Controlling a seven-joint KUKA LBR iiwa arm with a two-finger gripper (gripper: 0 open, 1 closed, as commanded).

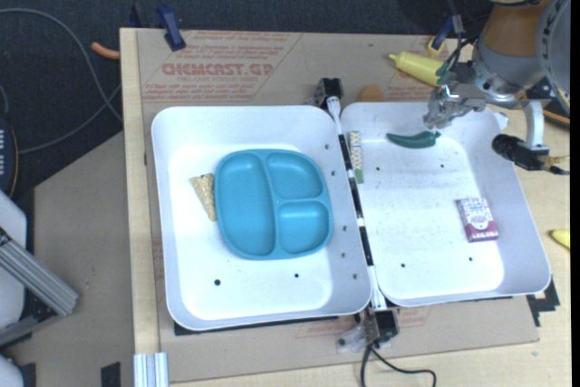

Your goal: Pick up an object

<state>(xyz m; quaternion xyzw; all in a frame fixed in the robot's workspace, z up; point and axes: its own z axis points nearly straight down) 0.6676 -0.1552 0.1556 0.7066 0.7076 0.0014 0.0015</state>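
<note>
**Gripper hanging over a small teal piece at the back of the right bin**

We are looking down on a bench [227, 59] bearing two shallow white bins side by side. The left bin [181, 285] is holding a blue divided plate [272, 201], with a tan cracker-like piece [204, 190] touching the plate's left rim. The right bin [435, 272] is holding a small red and white packet [477, 218] near its right wall and a curved teal object [412, 139] near its back wall. We are reaching in from the right with the grey arm [521, 23]. The gripper [442, 111] is hanging just above and beside the teal object. We cannot tell how the claw is set, nor whether it is touching the teal object. We are judging the pick as not yet shown done: lifting clear is what is left.
</note>
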